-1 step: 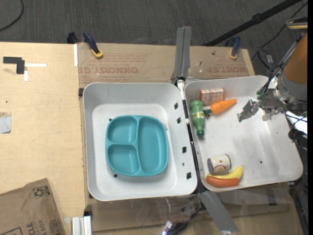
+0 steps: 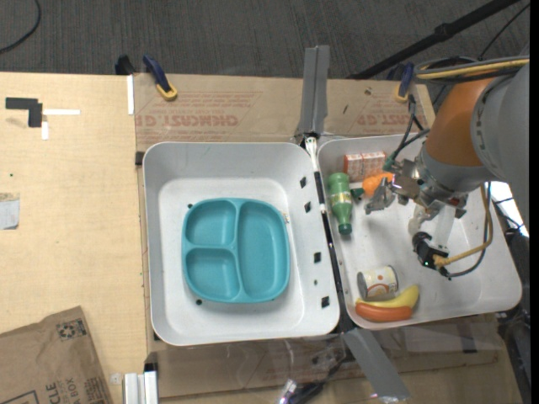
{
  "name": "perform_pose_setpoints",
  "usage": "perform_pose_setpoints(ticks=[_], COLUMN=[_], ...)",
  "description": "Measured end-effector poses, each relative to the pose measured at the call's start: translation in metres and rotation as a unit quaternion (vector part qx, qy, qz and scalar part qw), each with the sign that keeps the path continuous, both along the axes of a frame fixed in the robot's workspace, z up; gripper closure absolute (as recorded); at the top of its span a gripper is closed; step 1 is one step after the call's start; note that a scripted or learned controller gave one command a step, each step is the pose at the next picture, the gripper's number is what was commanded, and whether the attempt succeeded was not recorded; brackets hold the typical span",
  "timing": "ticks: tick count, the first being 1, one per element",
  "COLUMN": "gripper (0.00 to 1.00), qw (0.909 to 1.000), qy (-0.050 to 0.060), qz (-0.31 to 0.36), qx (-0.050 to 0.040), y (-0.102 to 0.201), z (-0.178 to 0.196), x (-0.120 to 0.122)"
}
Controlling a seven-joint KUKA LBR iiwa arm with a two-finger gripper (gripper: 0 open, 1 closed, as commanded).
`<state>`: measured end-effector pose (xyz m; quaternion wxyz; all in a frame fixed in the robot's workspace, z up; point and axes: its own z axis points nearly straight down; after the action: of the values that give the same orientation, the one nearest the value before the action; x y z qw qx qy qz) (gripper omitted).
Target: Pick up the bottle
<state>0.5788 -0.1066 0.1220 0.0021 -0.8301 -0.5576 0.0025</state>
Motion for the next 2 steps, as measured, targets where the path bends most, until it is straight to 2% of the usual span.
perform_pose_setpoints(ticks=[1,2], gripper=[0.0,0.0], qw=[0.9996,0.9977], qy=[-0.001,0.0], qz=[-0.028,-0.067], qx=[-0.0014,-0.0015], y=[0.05,0.1], z=[0.067,0.066], x=[0.045,-0.007])
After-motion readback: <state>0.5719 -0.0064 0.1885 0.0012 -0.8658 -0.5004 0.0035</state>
